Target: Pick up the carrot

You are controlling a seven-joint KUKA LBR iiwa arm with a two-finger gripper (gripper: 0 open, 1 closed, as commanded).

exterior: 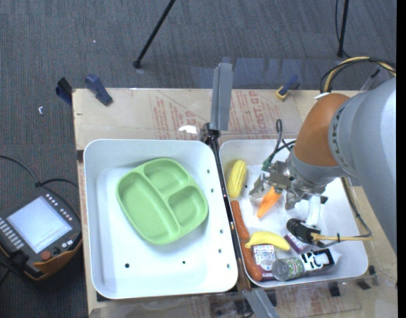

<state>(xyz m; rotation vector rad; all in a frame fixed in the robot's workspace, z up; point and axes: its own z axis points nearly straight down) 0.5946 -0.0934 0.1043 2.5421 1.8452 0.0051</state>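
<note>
On plywood bench (pixel 156 111), two white bins (pixel 103 177), dark carpet (pixel 57 32)

A plywood worktop (pixel 156 114) carries two shallow white bins side by side: the left bin (pixel 97 177) and the right bin (pixel 352 240), with blue clamps (pixel 98 89) at its back edge.
</note>
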